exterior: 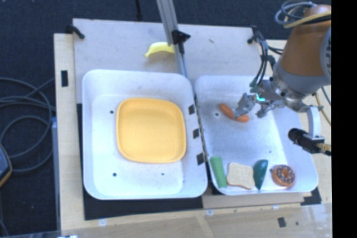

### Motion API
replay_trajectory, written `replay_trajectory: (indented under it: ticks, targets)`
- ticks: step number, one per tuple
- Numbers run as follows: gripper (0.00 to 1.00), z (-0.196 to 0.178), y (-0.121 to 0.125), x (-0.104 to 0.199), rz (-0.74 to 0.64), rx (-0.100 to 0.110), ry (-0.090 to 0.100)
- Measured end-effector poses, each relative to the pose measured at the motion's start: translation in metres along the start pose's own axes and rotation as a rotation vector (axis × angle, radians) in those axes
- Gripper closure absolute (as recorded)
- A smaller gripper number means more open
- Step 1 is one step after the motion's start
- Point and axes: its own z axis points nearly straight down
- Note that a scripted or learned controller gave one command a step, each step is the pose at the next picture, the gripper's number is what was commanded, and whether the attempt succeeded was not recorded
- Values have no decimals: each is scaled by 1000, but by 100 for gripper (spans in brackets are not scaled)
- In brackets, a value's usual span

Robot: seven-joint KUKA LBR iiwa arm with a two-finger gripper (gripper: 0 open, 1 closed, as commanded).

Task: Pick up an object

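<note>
An orange carrot-like piece (230, 112) lies in the upper left part of the right bin (290, 145). My gripper (252, 107) hangs just to its right, low over the bin, its fingers apart and nothing between them. The left finger (244, 103) is right beside the carrot's right end; whether they touch I cannot tell. Along the bin's front edge lie a green cucumber (218, 171), a slice of bread (241, 175), a teal pepper (260, 173) and a donut (283, 175).
The left bin (100, 92) holds a square yellow plate (150, 130). A yellow banana (160, 49) lies on the bench behind the bins, beside a slanted metal pole (167, 14). Cables hang by the arm's wrist (265, 64).
</note>
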Motion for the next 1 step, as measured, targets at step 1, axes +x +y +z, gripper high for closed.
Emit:
replay_trajectory:
  ticks: [1]
  targets:
    - [0, 0, 0, 0, 0, 0, 0]
